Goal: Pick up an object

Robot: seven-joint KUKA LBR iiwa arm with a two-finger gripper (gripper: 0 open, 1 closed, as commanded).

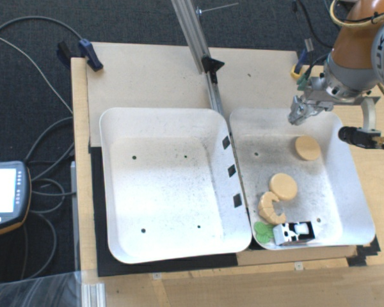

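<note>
Nearest the lower edge of the right bin [352, 190] lies a small black-and-white box [294, 233], touched on its 9 o'clock side by a green disc [262, 232]. A tan, crescent-shaped piece [270, 208] sits just at 11 o'clock from the box, its upper end touching a round tan disc [283, 187]. A second round tan disc [307, 148] lies apart from this cluster, toward 1 o'clock from it, near the bin's far right corner.

Left bin [160, 184]: a white floor speckled with dark specks, and a few small dark holes. Three black tabs line the wall where the two bins meet.

Gripper [299, 115]: hangs above the far edge of the right bin, at 11 o'clock from the lone tan disc and clear of it; nothing is seen between its fingers, and whether they are spread or pressed together cannot be told. Grey arm with orange band [365, 11] enters from the 2 o'clock corner.

Surroundings: a metal rail [192, 27] runs from 12 o'clock down to the gap between the bins; a handheld screen unit [5, 194] rests at 9 o'clock, off the wooden bench [147, 75], with grey cables looping around it.
</note>
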